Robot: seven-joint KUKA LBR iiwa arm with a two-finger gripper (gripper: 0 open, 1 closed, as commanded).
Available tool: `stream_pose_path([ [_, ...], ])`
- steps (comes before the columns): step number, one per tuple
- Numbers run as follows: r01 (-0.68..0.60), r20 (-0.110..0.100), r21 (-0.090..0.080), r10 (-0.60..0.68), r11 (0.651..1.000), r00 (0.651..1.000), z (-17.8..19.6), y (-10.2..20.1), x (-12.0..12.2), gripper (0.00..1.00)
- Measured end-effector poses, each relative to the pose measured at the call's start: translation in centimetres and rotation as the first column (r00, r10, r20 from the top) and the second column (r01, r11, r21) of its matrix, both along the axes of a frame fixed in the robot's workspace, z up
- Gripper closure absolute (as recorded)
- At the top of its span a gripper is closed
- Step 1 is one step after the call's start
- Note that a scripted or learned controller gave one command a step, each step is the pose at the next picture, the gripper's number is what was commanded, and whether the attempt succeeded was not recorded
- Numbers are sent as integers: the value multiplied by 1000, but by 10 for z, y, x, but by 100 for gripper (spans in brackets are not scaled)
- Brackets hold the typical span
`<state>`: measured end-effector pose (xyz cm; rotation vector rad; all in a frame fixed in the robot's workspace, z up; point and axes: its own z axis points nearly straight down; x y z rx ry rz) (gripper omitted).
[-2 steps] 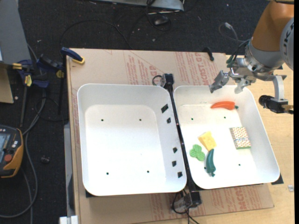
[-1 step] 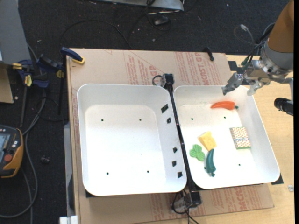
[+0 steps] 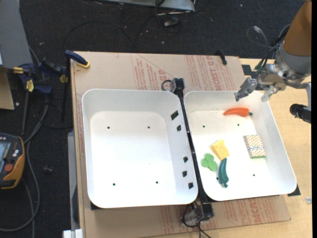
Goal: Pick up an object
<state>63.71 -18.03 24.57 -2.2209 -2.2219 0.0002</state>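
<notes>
1. The shallow white right-hand bin (image 3: 277, 148) on the bench holds every candidate object.
2. The grey two-finger gripper (image 3: 257, 89) hangs above its far edge, jaws apart, holding nothing: approach step.
3. Nearest is the small orange carrot-shaped toy (image 3: 236, 112); next it should descend over that.

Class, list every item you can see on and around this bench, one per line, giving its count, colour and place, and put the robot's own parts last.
bins: two, white, side by side on the brown board
carrot-shaped toy: one, orange, far part of the right bin
block: one, yellow, middle of the right bin
leafy toy: one, light green, beside the yellow block
long toy: one, dark teal, near part of the right bin
patterned box: one, pale, right side of the right bin
clamps: blue and yellow, at the board's far left
arm: one, grey and orange, upper right
claw: one, open, above the right bin's far edge
</notes>
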Motion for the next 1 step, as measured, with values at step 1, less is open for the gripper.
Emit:
stream_pose_path([
  [1,1,-2,0,-1,1000,1000,-24,-23,21,0],
])
